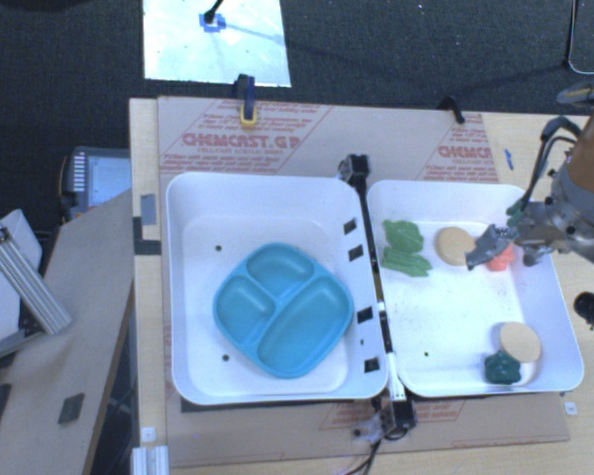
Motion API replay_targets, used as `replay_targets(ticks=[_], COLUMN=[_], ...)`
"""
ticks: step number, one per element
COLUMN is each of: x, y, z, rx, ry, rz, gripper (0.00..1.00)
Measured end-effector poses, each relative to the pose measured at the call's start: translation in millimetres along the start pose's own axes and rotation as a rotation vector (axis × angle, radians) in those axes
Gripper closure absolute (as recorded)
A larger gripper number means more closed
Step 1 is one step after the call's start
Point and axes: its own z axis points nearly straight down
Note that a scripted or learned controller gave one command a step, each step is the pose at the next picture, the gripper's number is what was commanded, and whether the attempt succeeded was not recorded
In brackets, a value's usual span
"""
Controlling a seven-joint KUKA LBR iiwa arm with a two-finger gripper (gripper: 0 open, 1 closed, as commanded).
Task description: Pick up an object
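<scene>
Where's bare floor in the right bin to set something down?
Right bin: bare middle, between the green pieces and the tan disc with the dark green lump. Crowded along the top, where the gripper sits by the tan round piece.

in the right bin we see two green leafy pieces (405,247) beside a round tan disc (453,244), an orange-red item (500,257) just right of it, and near the front corner another tan disc (520,340) touching a dark teal lump (502,368).
</scene>
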Motion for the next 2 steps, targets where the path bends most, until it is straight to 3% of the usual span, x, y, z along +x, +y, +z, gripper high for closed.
replay_targets(ticks=[1,2], x=[0,9], y=[2,-2], z=[-5,51], rx=[-0.009,-0.006], ry=[-0.001,0.0], rz=[-0.002,-0.001], gripper=[0.0,0.0])
